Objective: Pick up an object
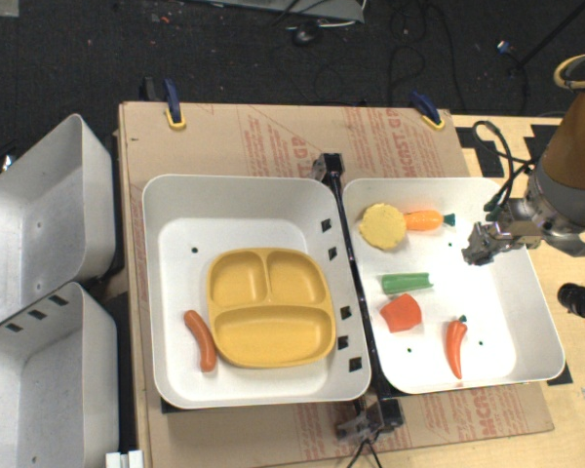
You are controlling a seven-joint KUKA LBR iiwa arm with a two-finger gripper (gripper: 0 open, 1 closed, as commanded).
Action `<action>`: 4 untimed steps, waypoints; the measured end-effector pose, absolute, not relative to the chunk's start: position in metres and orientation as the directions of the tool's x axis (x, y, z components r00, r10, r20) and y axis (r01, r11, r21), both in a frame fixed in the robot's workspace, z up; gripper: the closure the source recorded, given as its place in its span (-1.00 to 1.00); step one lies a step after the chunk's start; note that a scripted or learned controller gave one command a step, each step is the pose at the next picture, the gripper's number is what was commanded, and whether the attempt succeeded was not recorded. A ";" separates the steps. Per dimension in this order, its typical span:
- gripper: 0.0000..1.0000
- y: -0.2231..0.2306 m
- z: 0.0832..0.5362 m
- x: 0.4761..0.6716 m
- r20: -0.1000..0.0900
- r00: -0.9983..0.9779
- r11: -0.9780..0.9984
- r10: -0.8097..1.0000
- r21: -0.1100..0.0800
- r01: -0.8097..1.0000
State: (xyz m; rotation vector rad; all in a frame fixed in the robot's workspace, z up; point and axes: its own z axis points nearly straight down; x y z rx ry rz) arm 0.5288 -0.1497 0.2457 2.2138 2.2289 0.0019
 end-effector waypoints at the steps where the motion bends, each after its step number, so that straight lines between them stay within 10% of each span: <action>1: 1.00 -0.092 0.251 0.540 0.001 -0.009 0.009 1.000 0.002 1.000; 4: 1.00 0.080 0.233 0.552 0.001 -0.008 0.008 1.000 0.000 1.000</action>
